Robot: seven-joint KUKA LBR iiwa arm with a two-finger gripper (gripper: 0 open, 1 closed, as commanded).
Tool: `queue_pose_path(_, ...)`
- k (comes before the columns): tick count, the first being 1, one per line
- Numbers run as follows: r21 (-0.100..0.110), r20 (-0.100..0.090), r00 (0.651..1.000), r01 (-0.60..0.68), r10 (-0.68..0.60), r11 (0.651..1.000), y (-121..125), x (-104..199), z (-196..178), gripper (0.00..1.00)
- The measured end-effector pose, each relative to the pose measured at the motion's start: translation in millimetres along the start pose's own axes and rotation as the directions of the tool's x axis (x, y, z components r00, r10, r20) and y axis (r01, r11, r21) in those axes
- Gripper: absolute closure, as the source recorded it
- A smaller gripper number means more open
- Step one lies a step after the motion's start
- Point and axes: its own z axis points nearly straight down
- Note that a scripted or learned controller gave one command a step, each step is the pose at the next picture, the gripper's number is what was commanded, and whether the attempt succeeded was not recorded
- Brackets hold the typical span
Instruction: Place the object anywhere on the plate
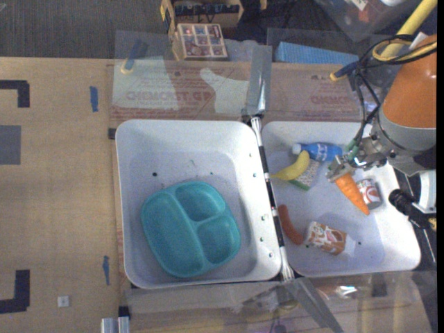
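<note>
Two shallow white bins sit side by side on the counter (62, 186). The left bin (132, 141) holds a teal plate (191, 227) with three compartments, lying toward the bin's 6 o'clock side with nothing on it. The right bin (402, 252) carries the loose items: a yellow banana (294, 167) near its 10 o'clock corner, a blue bottle (320, 150) with a white cap just at the banana's 1 o'clock, an orange carrot (352, 193) near the bin's middle pointing toward 5 o'clock, a small red-and-white can (370, 193) touching the carrot at its 3 o'clock side, a reddish sausage (290, 226) along the 8 o'clock edge, and a white-and-orange carton (327, 238) lying on its side at 6 o'clock. The arm (409, 103) reaches in from 3 o'clock, its orange band high at the 2 o'clock corner of the view. The gripper (345, 165) hangs over the right bin, just at the 12 o'clock end of the carrot and beside the bottle — whether it is released or clenched I cannot tell, since the fingertips blur into the carrot's top and no item is clearly seen between them. Every item lies in the right bin, well apart from the plate.
</note>
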Motion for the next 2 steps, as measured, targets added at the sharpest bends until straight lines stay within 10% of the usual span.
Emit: queue_pose_path(2,0.002,-0.003,0.949,0.316,-0.316,0.949,-1,161,36,1.0)
